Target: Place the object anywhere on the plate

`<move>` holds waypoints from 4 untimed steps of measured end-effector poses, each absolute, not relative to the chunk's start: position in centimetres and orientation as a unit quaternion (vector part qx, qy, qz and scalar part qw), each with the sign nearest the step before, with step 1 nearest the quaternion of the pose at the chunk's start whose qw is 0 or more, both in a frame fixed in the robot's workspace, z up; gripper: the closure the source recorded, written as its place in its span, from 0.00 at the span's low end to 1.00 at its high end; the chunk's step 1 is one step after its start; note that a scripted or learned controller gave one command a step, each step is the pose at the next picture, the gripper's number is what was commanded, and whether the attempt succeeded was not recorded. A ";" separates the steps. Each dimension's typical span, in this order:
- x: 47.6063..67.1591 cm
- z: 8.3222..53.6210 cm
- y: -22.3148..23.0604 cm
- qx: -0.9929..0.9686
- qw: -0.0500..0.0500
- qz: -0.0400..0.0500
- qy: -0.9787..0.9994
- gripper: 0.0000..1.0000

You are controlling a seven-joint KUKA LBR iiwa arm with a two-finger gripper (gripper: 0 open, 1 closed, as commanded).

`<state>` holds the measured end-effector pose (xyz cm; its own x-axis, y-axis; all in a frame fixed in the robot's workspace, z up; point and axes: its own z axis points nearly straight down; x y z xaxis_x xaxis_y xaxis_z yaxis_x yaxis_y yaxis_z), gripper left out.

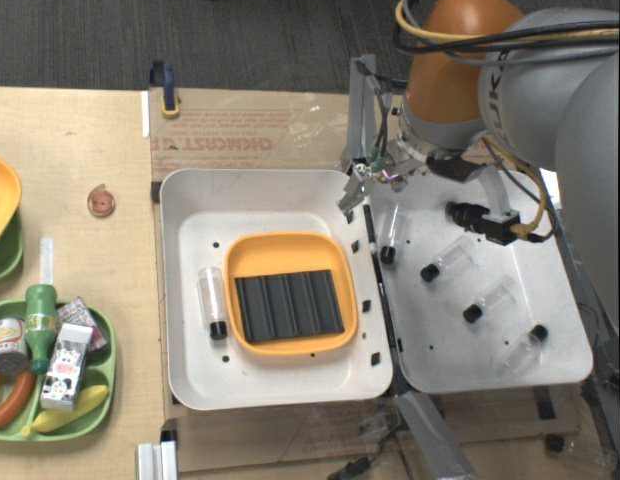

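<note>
Arm over the bins' divider
Cardboard (255,140) reads mirrored "CHEMCRAFT"-like print; the gripper (362,183) grip can't be told. 1 clear vial (211,302) lies touching the orange plate (290,252).

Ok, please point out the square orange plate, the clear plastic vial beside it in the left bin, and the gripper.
Square orange plate (290,248): camera view, on its bare upper rim.
Clear plastic vial (210,294): camera view, on its transparent body.
Gripper (352,194): camera view, at its fingertips.
</note>
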<state>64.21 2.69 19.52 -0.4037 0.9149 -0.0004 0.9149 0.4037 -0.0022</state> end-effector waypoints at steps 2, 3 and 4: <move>64.8 19.1 3.4 -0.504 0.000 0.001 -0.863 0.00; 61.7 19.1 8.6 -0.546 0.001 0.001 -0.838 0.00; 64.3 19.1 2.8 -0.585 -0.001 0.001 -0.811 0.00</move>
